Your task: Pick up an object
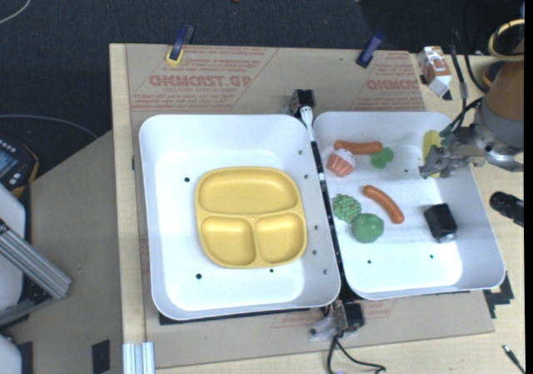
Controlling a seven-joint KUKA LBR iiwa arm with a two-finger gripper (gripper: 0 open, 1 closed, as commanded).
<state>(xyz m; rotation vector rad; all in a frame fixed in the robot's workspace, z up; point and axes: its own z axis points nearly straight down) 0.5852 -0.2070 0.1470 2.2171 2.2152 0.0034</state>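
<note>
The right bin holds several small toys: an orange sausage at the back, a green piece beside it, a pink-and-white cupcake-like piece, another sausage, a green broccoli, a green round piece and a black block. A yellow item lies at the bin's right rear, partly hidden by the arm. My gripper hangs low over the right side of this bin, just in front of the yellow item.
The left bin contains a yellow three-compartment plate. Both bins rest on a cardboard sheet held by clamps. A small box sits behind the right bin. Cables and dark floor surround the bench.
</note>
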